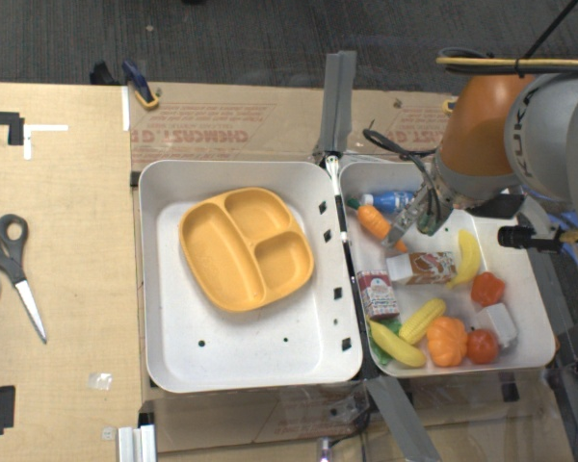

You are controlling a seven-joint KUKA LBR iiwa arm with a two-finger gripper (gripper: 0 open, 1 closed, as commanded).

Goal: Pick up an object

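Progress: nothing is lifted yet. As I judge it, I am at the reaching stage, with closing on 1 object and raising it left to do.
My gripper [411, 225]: it hangs low over the right bin at about 11 o'clock of that bin. My 2 fingers stand narrowly apart with nothing between them that I can see.
Nearest candidate: the orange plastic carrot [372, 221], just beside my fingertips at their 9 o'clock. I cannot tell whether I touch it.
Right white shallow bin [535, 287]: it holds the clutter. A blue-and-white bottle [389, 200] lies at 12 o'clock of the carrot. A small white-and-brown carton [423, 268] lies at the bin's centre. A yellow banana [470, 256] lies at the carton's 3 o'clock, with a red-orange round fruit [487, 289] below it.
Right bin, lower half: a red-labelled packet [378, 295] sits at 9 o'clock. A yellow corn cob [422, 320], a second yellow banana-like piece [397, 345], an orange pumpkin [446, 340], a red tomato [482, 346] and a white block [500, 322] sit toward 6 o'clock.
Left white shallow bin [164, 354]: it holds 1 thing, a yellow-orange plastic plate with 3 compartments [247, 248].
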